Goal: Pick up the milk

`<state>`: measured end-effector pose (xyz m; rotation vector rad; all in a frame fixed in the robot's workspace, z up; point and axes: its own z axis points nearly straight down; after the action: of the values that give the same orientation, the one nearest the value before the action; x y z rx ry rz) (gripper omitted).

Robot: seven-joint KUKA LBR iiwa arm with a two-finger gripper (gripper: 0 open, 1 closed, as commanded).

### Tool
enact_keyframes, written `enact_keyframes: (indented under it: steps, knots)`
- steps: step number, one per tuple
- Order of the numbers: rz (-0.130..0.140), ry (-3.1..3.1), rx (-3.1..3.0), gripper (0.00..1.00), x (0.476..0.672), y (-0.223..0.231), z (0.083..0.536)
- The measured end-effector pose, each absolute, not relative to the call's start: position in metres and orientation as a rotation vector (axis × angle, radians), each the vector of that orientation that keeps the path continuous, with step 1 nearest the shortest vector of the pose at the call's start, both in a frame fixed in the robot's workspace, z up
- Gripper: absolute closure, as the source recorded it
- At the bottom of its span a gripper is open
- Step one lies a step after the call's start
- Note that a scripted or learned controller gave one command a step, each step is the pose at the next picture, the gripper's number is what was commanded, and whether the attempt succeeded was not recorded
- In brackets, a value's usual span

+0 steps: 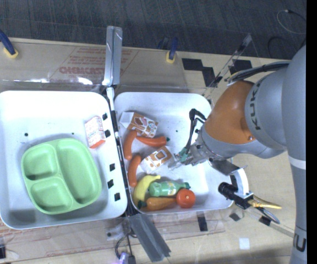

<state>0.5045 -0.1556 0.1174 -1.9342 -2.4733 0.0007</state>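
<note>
Reading what print there is: the grey arm [268, 114] carries dark letters beside its orange band, of which "KU" is legible before the shell curves away. Red lettering runs across the clear sheet over the cardboard on the counter [81, 65] behind the bins, but it is too faint and skewed to read.

None of the cartons has a label that can be read. The milk carton [157, 158] lies tilted near the middle of the right bin [164, 99]. It is a small box, white with brown panels and a blurred picture on its face. A second brown-and-white carton [143, 125] of the same look lies farther back in that bin. A white-and-orange carton [94, 131] sits in the left bin [15, 106] beside the green divided plate [62, 175]. Which carton is really the milk cannot be settled from the print.

The gripper [179, 158] is low in the right bin, just beside the milk carton's right edge. Whether it is clenched or released cannot be told, because the wrist's bulk and glare cover it, and no object shows plainly in its grasp.

Two orange sausages [147, 141] lie around the milk carton, one behind it and one to its left. In front of it are a banana [143, 185], a green bottle [167, 189], a tomato [185, 198] and a carrot [158, 203], packed against the near wall. The arm's upper part is cut off at the right.
</note>
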Motion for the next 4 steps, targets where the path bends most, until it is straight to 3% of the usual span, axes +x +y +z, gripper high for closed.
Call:
enact_keyframes:
  steps: [1, 2, 3, 4]
  knots:
    - [0.005, -2.441, -1.971, 1.0, 0.526, -0.08, 0.19]
    - [0.004, -2.385, -2.04, 1.0, 0.525, -0.107, 0.273]
    - [0.011, -2.103, -2.326, 1.0, 0.477, 0.028, 0.247]
    - [0.011, -2.37, -2.052, 1.0, 0.476, 0.058, 0.229]
